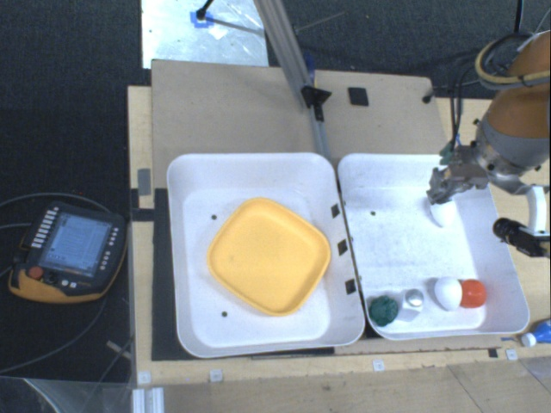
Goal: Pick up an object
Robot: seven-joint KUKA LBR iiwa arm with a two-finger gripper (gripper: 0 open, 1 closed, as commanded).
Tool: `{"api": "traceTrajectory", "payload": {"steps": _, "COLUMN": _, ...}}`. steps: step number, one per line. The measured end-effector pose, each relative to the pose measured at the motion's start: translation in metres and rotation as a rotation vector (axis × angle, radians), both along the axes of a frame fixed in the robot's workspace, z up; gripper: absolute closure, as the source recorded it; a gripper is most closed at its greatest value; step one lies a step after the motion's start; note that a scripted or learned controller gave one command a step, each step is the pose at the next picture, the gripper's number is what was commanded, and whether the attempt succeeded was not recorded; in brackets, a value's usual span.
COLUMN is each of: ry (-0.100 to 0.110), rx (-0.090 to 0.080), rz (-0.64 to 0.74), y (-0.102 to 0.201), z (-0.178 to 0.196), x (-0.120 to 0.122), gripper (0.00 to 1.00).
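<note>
My gripper point(441, 193) hangs over the upper right part of the right bin point(387, 231), at the end of the grey arm with its orange band point(522, 101). Just below its tip is a small white object point(442, 215); whether that object is held or lies on the bin floor is unclear. Along the bin's front wall sit a dark green ball point(383, 310), a small silver piece point(414, 299), a white ball point(447, 292) and an orange-red ball point(473, 292), all well apart from the gripper.
A yellow square plate point(269, 255) lies in the left bin point(185, 231). A teach pendant point(67, 249) rests on the floor at the left. A slanted metal pole point(288, 46) rises behind the bins. A black part point(516, 233) juts over the right bin's rim.
</note>
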State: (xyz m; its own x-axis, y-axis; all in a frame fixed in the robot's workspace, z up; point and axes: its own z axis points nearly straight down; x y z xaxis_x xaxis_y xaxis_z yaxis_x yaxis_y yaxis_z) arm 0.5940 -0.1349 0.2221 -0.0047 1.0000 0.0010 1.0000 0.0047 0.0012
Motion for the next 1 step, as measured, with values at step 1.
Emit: {"api": "traceTrajectory", "payload": {"steps": 1, "ry": 0.0, "rx": 0.0, "rz": 0.0, "y": 0.0477, "z": 0.0111, "x": -0.0078, "gripper": 1.0}}
